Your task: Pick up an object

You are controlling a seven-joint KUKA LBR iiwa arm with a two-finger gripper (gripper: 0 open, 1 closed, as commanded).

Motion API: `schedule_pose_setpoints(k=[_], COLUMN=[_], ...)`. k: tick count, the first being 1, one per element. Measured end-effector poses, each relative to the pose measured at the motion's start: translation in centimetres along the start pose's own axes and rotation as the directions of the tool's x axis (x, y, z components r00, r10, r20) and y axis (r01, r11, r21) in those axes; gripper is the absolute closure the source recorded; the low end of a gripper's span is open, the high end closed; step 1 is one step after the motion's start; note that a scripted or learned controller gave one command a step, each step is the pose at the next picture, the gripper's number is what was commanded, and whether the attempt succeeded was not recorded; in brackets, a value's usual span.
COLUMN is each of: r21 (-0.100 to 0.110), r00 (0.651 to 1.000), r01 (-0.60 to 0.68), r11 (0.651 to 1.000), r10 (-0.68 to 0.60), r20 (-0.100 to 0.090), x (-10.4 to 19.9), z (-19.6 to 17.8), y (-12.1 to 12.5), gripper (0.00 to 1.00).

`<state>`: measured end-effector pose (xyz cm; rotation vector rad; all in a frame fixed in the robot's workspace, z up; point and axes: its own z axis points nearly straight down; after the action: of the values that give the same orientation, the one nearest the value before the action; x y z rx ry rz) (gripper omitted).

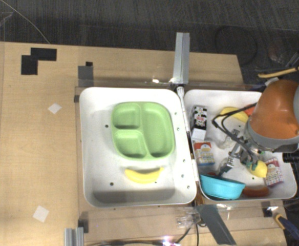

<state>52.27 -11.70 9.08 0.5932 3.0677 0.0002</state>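
Camera view: the wooden surface (31,152) carries 2 shallow white bins side by side. The left bin (95,183) holds a green divided plate (142,129) with 3 compartments, lying flat near the bin's middle; a yellow banana (143,175) lies just in front of the plate, apart from it by a narrow strip of bin floor. The right bin (287,188) is crowded; the arm (277,111), with its orange band, reaches in from the right and covers much of the bin's far right part. The gripper (227,164) points down toward the bin floor near the middle; the fingers are too small and cluttered to judge, so I cannot tell their state, and nothing is clearly seen between them. A blue bowl (221,187) sits at the near edge, just below the gripper; a small carton (205,152) lies to the gripper's left; a black and white box (198,118) lies farther back along the left wall; a yellow object (232,115) sits at the back beside the arm, under a black cable; another small yellow object (259,169) lies to the gripper's right.
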Motion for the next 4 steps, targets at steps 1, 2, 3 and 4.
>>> schedule_pose_setpoints(k=[1,2,3,4], r21=[0.000,-0.001,-0.006,0.001], r00=[0.999,0.999,0.999,0.956], r01=[-0.033,-0.051,-0.046,-0.294], r11=[0.999,0.999,0.999,0.956], r10=[0.033,0.051,0.046,0.294], r20=[-0.002,-0.004,0.015,-0.004], x=[-6.4,-1.3,-1.8,-9.1], z=[0.2,0.1,-1.4,-13.4], y=[0.3,3.4,3.6,6.7], gripper=[0.00,0.00,1.00,1.00])
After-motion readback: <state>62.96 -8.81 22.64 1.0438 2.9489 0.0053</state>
